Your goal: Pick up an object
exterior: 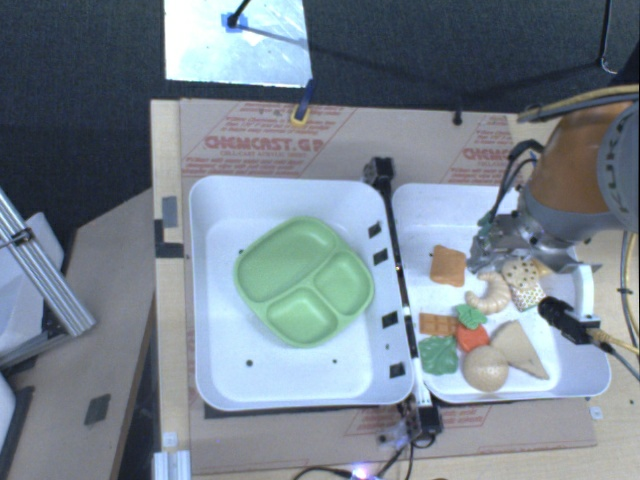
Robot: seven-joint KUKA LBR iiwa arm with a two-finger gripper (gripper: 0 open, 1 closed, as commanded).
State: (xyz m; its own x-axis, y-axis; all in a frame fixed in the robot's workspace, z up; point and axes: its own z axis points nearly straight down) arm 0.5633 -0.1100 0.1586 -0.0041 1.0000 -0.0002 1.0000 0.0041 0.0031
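Toy food lies in the right white bin (440,208): an orange cracker square (449,265), a pale croissant-like piece (492,293), a speckled cookie (523,281), a small orange waffle piece (437,324), green leafy pieces (437,354), a red-orange piece (473,336), a beige round bun (485,367) and a tan wedge (524,349). My gripper (490,253) hangs low over the bin's upper right part, just above the croissant and beside the cookie. The wrist body hides the fingertips.
The left white bin (215,268) holds a green three-compartment plate (304,280). A black divider with clips (393,278) runs between the bins. The arm (585,173) fills the right side above the bin. A shiny sheet (240,28) lies beyond the bench.
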